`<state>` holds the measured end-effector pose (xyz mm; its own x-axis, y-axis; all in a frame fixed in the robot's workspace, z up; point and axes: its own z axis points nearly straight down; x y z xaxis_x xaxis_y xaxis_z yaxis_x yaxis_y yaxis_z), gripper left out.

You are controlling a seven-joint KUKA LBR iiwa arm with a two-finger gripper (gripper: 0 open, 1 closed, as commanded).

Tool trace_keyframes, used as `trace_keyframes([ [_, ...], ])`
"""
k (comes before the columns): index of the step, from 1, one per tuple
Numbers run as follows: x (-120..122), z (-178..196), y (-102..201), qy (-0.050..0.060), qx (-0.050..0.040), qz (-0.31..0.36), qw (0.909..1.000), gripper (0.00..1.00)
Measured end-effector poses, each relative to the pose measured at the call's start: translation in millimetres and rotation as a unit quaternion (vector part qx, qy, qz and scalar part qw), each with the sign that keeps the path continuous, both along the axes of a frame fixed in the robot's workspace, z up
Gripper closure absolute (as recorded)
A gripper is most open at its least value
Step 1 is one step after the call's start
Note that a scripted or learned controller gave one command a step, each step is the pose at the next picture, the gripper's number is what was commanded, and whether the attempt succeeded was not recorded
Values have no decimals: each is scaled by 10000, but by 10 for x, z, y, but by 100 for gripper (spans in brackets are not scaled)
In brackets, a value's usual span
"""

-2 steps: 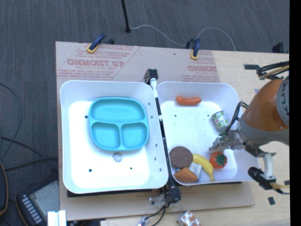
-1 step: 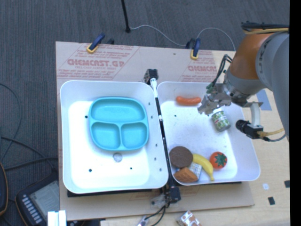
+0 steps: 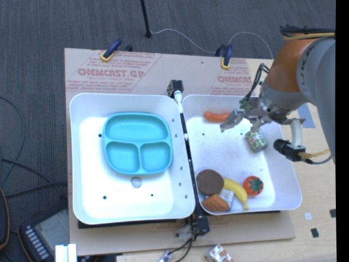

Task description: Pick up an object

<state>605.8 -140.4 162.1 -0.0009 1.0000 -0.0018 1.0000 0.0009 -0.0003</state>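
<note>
Toward three o'clock in the right bin (image 3: 283, 171), my gripper (image 3: 246, 122) hangs spread wide, gripping nothing. A small greenish can (image 3: 256, 141) sits just beside it at five o'clock. I'd centre over the can, then descend squarely before closing, clear of the carrot (image 3: 216, 115).

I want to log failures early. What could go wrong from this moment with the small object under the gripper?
The gripper sits above a small greenish object, but the view does not show a firm pinch, so it may slip. A drop could send it rolling toward the tomato and banana. The carrot lies close to one finger and could get nudged.
</note>
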Motion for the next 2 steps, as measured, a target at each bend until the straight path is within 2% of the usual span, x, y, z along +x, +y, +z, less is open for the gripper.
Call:
trace_keyframes([
  [1,2,-746,274,-20,-5,-2,10000,0],
  [2,-663,-742,264,-39,-8,-7,10000,0],
])
